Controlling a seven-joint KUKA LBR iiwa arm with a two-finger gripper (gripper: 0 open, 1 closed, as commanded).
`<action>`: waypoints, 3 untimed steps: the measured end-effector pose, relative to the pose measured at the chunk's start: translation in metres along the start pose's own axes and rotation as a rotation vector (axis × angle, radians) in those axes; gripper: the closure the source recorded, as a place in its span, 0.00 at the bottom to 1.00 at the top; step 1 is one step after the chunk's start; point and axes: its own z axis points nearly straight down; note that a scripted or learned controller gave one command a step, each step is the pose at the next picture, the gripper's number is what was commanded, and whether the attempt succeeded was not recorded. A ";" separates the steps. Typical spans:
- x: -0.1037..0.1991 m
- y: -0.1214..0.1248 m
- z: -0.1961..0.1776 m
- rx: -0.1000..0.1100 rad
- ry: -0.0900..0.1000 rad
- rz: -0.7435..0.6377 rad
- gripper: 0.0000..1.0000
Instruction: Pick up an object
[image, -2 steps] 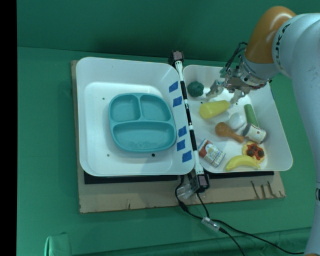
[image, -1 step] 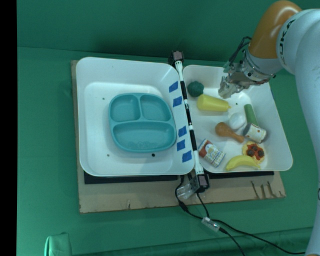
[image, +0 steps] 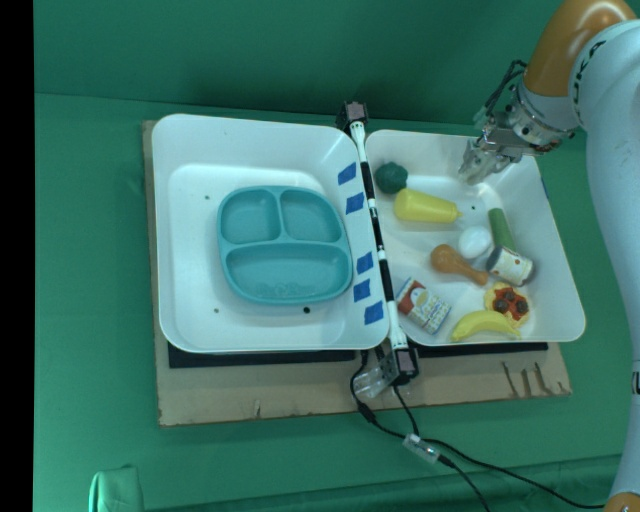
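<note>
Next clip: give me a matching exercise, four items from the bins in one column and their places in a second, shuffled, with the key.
Things:
1. plate
2. banana
3. broccoli
4. gripper

Places:
A. near front edge of the right bin
B. far corner of the right bin, by the divider
C. middle of the left bin
D. over the far side of the right bin

Pairs: 1-C, 2-A, 3-B, 4-D
</note>
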 end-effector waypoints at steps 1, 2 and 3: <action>-0.003 -0.001 0.000 -0.001 -0.008 0.001 0.00; -0.003 0.002 -0.018 -0.015 -0.011 0.005 1.00; -0.005 0.002 -0.018 -0.014 -0.014 0.005 0.00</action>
